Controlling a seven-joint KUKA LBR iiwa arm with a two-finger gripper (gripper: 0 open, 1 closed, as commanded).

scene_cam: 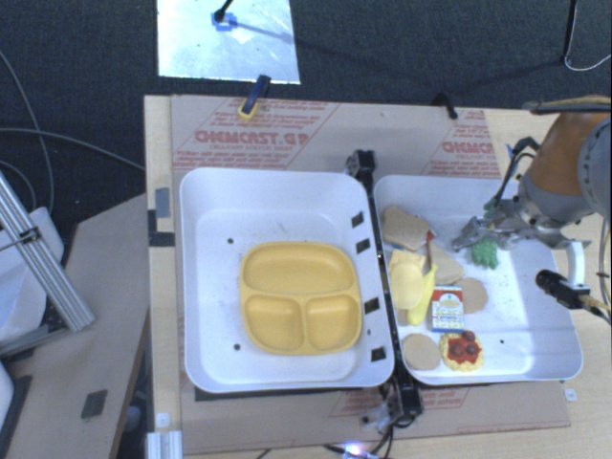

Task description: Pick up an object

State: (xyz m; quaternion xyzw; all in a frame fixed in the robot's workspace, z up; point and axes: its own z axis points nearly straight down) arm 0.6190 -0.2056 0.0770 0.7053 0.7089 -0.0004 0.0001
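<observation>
My gripper (480, 234) hangs over the upper middle of the right bin (550, 350), on the arm that comes in from the right. A small green toy (486, 254) lies right beneath it, touching or nearly touching it; I cannot make out whether it is gripped. To the left lie a tan bread slice (405, 226), a yellow banana-like piece (409, 281) and a red and white box (447, 308). Nearer the front edge sit a tan round cookie (420, 351) and a yellow tart with red berries (462, 350).
The left bin (210, 256) holds a yellow divided plate (301, 295). A black divider with clips (375, 256) runs between the two bins. A tan disc (473, 295) lies beside the box. The right bin's floor is bare white to the right of the tart (531, 328).
</observation>
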